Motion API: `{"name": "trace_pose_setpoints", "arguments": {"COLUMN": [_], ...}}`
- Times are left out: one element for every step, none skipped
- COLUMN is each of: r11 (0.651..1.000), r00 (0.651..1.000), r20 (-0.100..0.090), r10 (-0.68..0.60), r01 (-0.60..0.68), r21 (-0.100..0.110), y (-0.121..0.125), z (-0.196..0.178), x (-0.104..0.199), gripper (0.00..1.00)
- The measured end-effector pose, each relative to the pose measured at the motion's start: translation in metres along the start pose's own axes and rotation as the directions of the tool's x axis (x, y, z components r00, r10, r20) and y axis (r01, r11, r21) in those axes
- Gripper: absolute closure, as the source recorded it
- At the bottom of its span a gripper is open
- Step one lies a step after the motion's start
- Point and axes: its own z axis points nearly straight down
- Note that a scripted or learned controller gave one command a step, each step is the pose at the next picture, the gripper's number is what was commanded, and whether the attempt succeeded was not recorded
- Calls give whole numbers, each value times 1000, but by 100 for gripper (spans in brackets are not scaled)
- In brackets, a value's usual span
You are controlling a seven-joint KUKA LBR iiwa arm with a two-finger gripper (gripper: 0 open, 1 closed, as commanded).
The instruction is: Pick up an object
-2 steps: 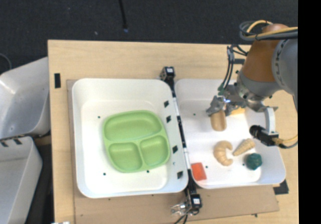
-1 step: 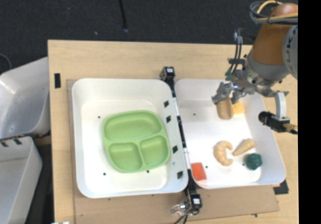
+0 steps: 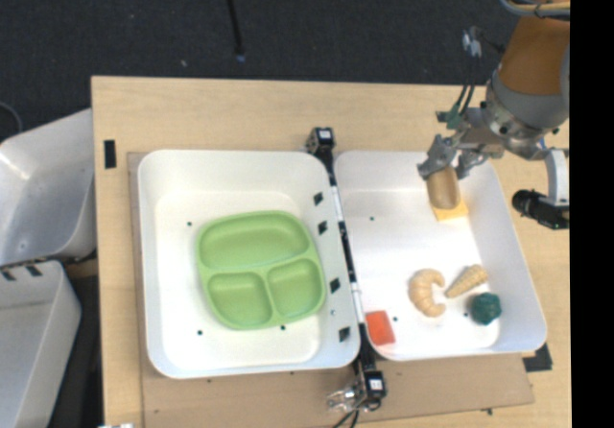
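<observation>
The claw [image 3: 444,165] hangs over the far part of the right bin [image 3: 384,225], its fingers clamped on a tan block [image 3: 442,188] held upright. Right under the block, a yellow piece [image 3: 452,211] lies on the bin floor. Nearer the camera than the yellow piece lie a croissant [image 3: 428,292], a cone [image 3: 466,280] and a teal ball [image 3: 484,307]; an orange block [image 3: 380,327] sits at the near left corner. Left of the right bin, the left bin [image 3: 163,225] holds a green tray [image 3: 259,268].
</observation>
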Motion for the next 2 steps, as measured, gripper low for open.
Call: {"name": "trace_pose_setpoints", "arguments": {"r11": [1000, 1000], "r00": [1000, 1000], "r20": [-2, -2], "r10": [-3, -3], "r01": [3, 3], "r21": [5, 6], "y": [3, -4], "z": [11, 16], "x": [54, 115], "gripper": [100, 100]}}
